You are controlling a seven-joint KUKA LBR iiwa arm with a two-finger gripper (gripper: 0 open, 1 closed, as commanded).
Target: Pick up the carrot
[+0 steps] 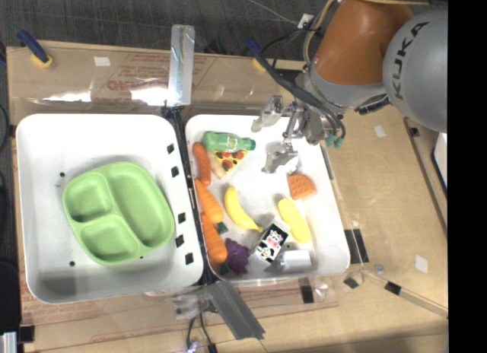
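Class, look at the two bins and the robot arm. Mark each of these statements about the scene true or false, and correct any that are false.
1. The green divided plate lies in the left bin. True.
2. The carrot lies on the green plate. False: it lies in the right bin, along its left wall.
3. The gripper is clamped on the carrot. False: it hangs apart from it, near the bin's upper right.
4. A banana lies in the right bin. True.
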